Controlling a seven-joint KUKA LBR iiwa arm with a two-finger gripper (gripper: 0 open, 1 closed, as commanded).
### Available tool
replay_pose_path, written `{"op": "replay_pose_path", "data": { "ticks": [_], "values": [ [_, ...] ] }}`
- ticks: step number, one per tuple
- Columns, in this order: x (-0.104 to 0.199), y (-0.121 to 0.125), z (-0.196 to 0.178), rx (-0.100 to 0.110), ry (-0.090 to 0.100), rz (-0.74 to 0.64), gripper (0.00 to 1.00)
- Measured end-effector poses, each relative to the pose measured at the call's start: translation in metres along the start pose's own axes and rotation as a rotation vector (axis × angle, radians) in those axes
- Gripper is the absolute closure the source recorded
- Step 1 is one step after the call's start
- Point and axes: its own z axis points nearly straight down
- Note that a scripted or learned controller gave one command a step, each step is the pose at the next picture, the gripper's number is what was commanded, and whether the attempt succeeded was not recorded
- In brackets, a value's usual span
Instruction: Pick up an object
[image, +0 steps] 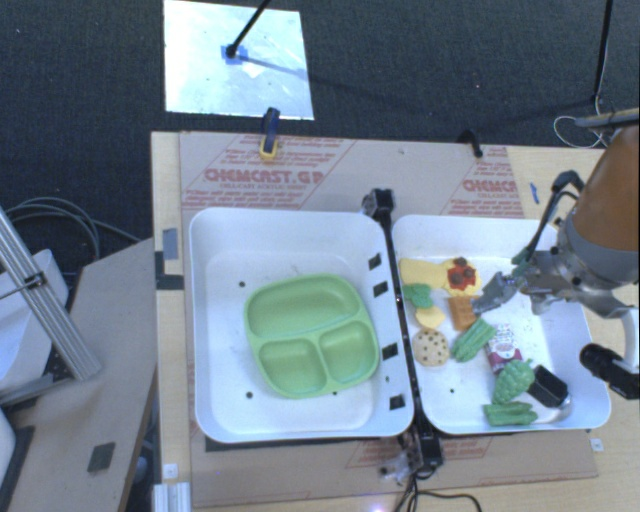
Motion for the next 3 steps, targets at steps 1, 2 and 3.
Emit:
{"op": "replay_pose_path", "data": {
  "ticks": [1,2,3],
  "values": [
    [0.055,0.019,-0.141,-0.018,0.001,-0.009,0.00],
    [0.200,0.023,-0.286,-0.018,0.009,-0.017,0.00],
    [0.191,0.023,-0.289,-0.004,0.002,-0.005,1.00]
  ]
}}
